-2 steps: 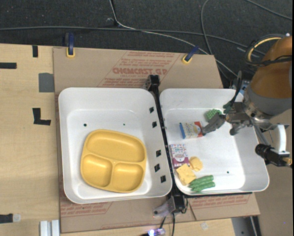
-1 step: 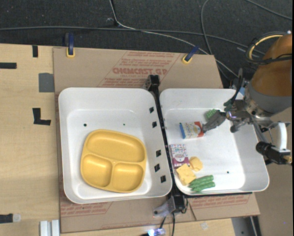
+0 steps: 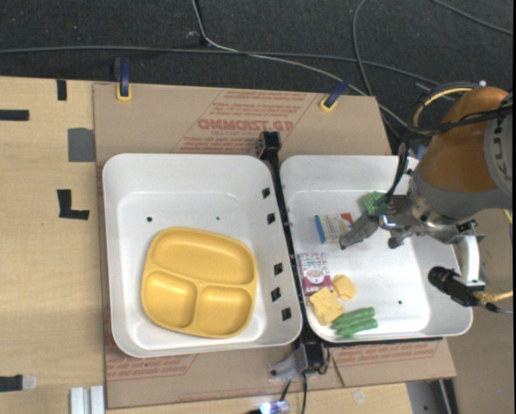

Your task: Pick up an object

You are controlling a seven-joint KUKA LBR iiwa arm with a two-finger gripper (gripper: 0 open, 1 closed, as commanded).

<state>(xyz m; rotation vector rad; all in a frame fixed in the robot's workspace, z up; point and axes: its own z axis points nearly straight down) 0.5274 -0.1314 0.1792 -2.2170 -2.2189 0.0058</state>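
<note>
- Hovering over the right bin, our claw sits in its upper middle with both fingers spread apart and nothing between them; we judge this the approach step, with no object picked yet.
- Well to the claw's left, across the divider, lies the yellow tray in the left bin; it looks too broad for these fingers.
- Below the claw and to its left rests the pink card.
- Further down sit the yellow blocks and, lowest, the green pod.
- Just left of the claw lies the blue-striped packet.
- Just above the claw, almost touching, is a small green piece, the nearest candidate.
- Next we would need to centre over one item, descend, then clench.
</note>
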